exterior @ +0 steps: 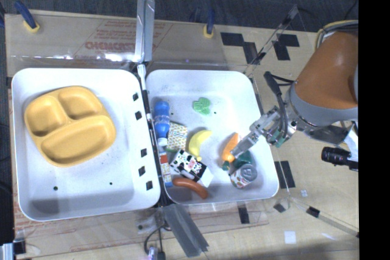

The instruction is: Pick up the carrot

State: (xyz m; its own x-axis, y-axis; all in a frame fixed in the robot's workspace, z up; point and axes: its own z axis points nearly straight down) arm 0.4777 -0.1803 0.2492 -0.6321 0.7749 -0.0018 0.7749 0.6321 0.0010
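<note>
The carrot (228, 146) is a short orange piece lying at a slant in the right bin (183, 79), toward its near right part. My gripper (239, 147) reaches in from the right and sits low, right beside the carrot's right side, touching or almost touching it. The carrot still seems to rest on the bin floor. Just below the gripper lie a silver can (244, 175) and a dark green object (245, 159).
The right bin also holds a yellow fruit (199, 142), a blue bottle (161, 118), a green piece (202, 106), a cow-patterned box (187, 164) and a brown sausage (191, 187). A yellow divided plate (70, 123) lies in the left bin (91, 192).
</note>
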